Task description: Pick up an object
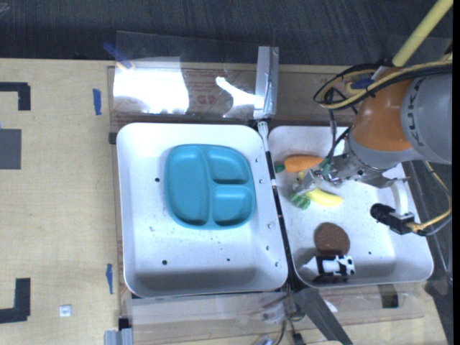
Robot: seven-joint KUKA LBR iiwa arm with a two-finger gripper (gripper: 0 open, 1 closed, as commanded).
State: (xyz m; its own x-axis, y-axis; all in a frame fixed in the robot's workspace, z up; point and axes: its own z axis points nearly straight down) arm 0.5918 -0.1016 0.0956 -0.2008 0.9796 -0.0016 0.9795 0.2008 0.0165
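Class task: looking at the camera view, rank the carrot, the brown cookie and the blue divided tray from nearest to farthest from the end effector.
1. Carrot, just left of the end effector in the right bin.
2. Brown cookie, lower in the same bin.
3. Blue divided tray, across in the left bin.

arm: rounded grey casing | band: glossy orange, bulging above the wrist | cables: black and yellow, looped over the band | tool: small, metallic, with green bits
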